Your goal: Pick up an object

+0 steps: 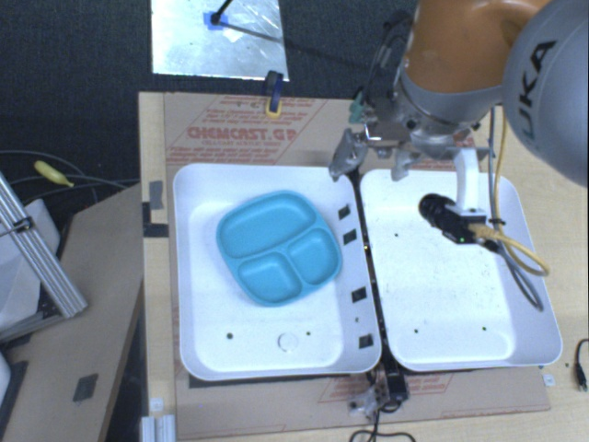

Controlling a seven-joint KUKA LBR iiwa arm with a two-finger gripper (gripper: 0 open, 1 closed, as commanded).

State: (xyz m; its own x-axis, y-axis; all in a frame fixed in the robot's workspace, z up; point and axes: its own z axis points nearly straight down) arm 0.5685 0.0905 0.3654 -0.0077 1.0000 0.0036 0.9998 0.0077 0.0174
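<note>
one light-blue three-compartment plate (276, 245) in left bin (198, 339)

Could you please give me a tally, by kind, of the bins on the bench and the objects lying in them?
White bins: 2, the left bin and the right bin
Blue divided plates: 1, the blue plate in the left bin
Total: 3

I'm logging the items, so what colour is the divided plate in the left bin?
Light blue: the three-compartment plastic plate shows plainly in the camera view.
</note>
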